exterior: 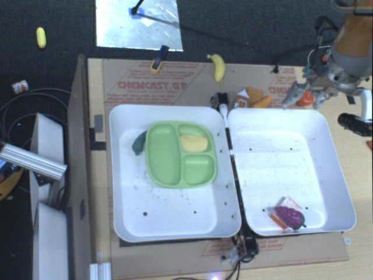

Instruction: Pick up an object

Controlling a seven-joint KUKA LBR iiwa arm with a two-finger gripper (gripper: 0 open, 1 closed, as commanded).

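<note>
A purple eggplant-shaped toy (289, 216) lies in the near right corner of the right bin (326, 156), on top of a small white card (289, 203) and touching an orange strip (276, 220). In the left bin (125, 156) a green divided tray (175, 156) holds a pale yellow piece (194, 143) in its upper right compartment, and a dark green piece (139, 142) lies just beside the tray's left edge. The gripper (303, 95) hangs over the far right rim of the right bin, beside an orange thing (306, 100) on the bench (175, 80); whether anything sits between the fingers I cannot tell. A yellow banana (217, 66) and more orange pieces (256, 98) lie beyond the bins.
</note>
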